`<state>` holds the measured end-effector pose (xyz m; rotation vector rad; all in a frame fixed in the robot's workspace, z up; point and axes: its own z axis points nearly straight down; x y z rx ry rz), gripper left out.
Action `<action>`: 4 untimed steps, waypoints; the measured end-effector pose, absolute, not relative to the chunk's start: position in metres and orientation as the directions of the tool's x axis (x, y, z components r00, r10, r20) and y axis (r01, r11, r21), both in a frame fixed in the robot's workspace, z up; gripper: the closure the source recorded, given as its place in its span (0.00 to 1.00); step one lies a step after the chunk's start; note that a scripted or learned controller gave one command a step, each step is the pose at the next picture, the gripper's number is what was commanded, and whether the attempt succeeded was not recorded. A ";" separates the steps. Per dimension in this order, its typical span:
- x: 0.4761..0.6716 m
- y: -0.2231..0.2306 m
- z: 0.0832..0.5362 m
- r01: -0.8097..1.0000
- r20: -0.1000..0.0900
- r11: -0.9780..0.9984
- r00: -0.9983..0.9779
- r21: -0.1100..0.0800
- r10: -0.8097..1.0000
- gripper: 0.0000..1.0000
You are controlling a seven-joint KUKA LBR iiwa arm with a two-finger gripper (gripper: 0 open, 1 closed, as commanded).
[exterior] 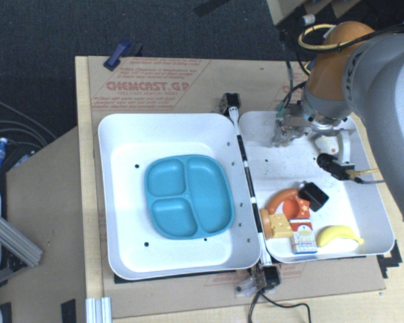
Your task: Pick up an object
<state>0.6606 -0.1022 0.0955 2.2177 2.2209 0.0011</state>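
Gripper [283, 134] low over right bin [269, 123], far corner, well apart from banana [337, 235]; finger state can't tell.

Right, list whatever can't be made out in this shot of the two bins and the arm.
- Two-finger gripper, camera view: small and dark against the wrist, so finger state is unclear.
- Orange curved piece, right white bin: partly covered by a black block and a small red-and-white carton.
- Carton print: too small to read.
- Grey arm: cut off by the right edge.
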 end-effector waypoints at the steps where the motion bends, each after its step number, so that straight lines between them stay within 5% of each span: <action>1: 0.660 -0.102 0.095 1.000 -0.002 0.001 -0.001 0.002 1.000 0.00; 2: 0.661 -0.102 0.106 1.000 -0.003 0.002 -0.002 0.005 1.000 1.00; 3: 0.661 -0.102 0.106 1.000 -0.003 0.002 -0.002 0.004 1.000 0.00; 4: 0.565 -0.093 0.084 1.000 0.000 -0.001 0.001 -0.002 1.000 0.00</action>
